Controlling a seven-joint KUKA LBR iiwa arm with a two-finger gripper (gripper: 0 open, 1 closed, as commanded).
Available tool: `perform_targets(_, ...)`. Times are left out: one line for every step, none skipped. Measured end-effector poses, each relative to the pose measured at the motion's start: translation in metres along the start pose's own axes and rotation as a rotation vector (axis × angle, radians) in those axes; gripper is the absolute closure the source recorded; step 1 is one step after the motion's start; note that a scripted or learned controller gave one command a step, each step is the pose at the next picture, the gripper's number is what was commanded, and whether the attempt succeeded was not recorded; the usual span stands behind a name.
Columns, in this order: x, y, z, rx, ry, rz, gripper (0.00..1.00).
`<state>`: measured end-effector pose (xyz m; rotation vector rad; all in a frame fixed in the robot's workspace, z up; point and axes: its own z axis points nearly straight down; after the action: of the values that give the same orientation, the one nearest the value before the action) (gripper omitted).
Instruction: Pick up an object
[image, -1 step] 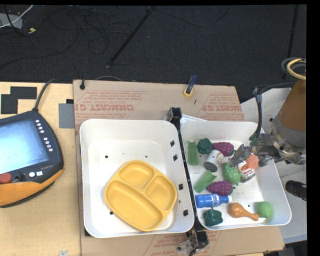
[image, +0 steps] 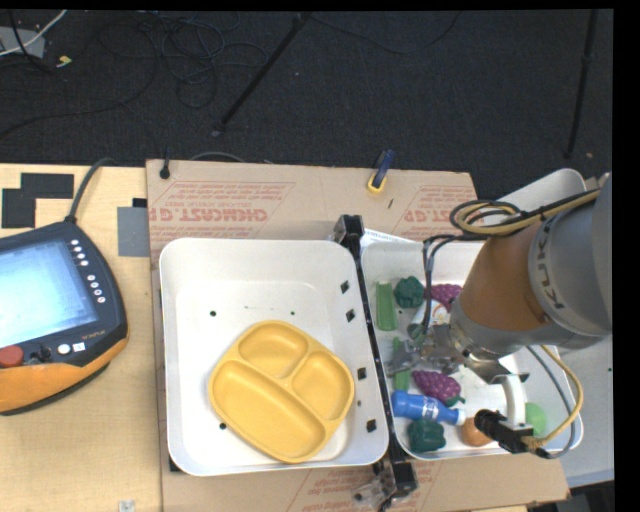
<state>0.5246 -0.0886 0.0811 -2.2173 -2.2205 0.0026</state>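
Note:
My gripper (image: 414, 347) hangs low over the middle of the right bin (image: 455, 258), under the grey and orange wrist. Toys crowd around it. A green stick (image: 385, 304), a dark green toy (image: 408, 292) and a purple piece (image: 446, 295) lie just behind it. A bunch of purple grapes (image: 437, 384) sits right in front of it, touching or nearly so. Nearer the front edge lie a blue bottle (image: 414, 406), a dark green pepper (image: 425, 434), an orange piece (image: 475, 433) and a light green piece (image: 535, 418). The wrist hides part of the bin.
The left bin (image: 200, 270) holds a yellow divided plate (image: 282, 388). A teach pendant (image: 50, 320) rests on the bench at far left. A blue and yellow clamp (image: 380, 172) stands on the cardboard behind the bins.

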Motion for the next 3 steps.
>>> perform_targets(-0.034, -0.048, -0.007, -0.008, -0.004, 0.006, 0.00)
perform_targets(0.006, -0.017, -0.006, -0.002, 0.001, -0.002, 0.00)
perform_targets(0.002, -0.019, -0.017, 0.002, 0.000, 0.008, 1.00)
